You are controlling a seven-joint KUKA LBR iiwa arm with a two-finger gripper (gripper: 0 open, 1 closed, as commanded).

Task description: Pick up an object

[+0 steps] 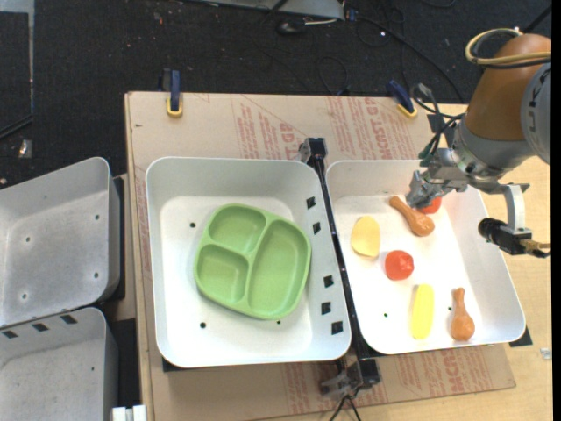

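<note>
The gripper hangs low over the right bin, just above the drumstick beside a tomato; its grip state cannot be told

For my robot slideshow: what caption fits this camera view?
Gripper hovers over toy food in the right bin; green tray sits left.

1. Single fixed camera, mounted above the bench and tilted down at a slant.
2. Far edge of the bench lies toward the top of the frame, near edge toward the bottom.
3. Moderate distance: both the left bin and the right bin fit whole.
4. The arm enters from the right side.
</note>
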